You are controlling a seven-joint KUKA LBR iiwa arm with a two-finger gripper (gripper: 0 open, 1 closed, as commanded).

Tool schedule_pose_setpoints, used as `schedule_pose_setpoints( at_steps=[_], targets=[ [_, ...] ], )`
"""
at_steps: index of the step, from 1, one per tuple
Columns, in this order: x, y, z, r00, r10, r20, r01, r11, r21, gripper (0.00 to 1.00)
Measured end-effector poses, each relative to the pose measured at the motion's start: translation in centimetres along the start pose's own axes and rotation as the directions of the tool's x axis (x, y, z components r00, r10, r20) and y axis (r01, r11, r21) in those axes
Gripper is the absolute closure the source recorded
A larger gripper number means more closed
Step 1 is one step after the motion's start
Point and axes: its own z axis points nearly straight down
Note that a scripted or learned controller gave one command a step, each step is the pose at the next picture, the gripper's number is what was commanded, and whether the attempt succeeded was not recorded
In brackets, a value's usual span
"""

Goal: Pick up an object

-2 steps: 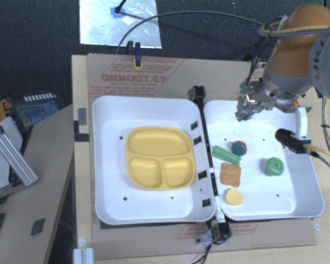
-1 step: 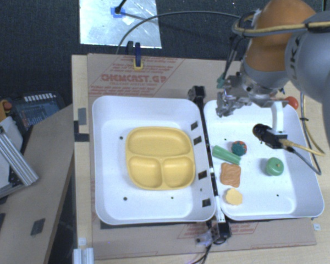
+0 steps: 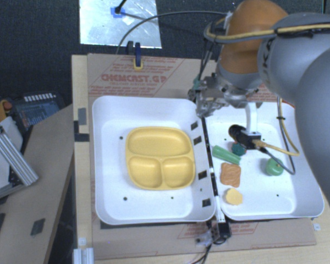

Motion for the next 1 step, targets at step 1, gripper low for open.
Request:
schedule_pose_setpoints(
  at_steps=[1],
  targets=[
    [4.95,1.56,-0.47,1.0,0.0,-0.001,0.0,1.0,-0.003,1.0]
  ],
)
